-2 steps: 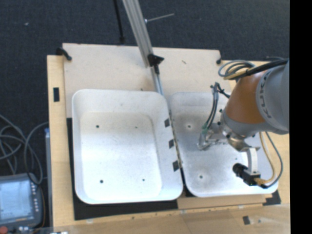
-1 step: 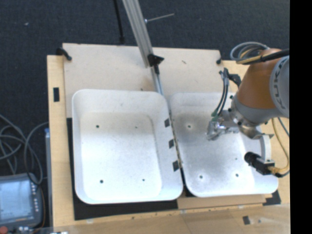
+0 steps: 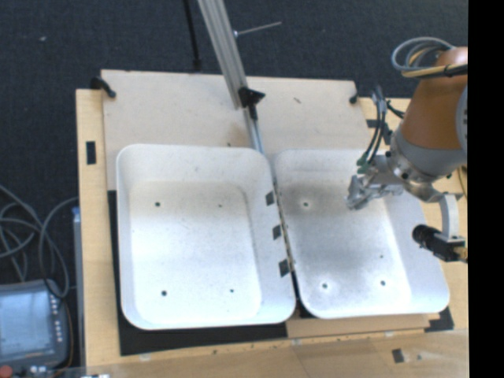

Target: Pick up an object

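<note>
1. Objects to pick: I can make out none in either bin, so where the task's thing lies I cannot tell.
2. Gripper [image 3: 361, 195] hangs low over the far right part of the right bin [image 3: 409, 290]; whether it grips anything I cannot tell.
3. Left bin [image 3: 126, 211] sits just beside the right one, their rims touching.
4. Progress: judging by this, nothing is lifted yet; finding a target, grasping it and raising it all remain.

The arm [image 3: 431, 120] reaches in from the right, its orange band uppermost above the grey wrist. The gripper [image 3: 360, 194] points down and leftward, hanging low.
</note>
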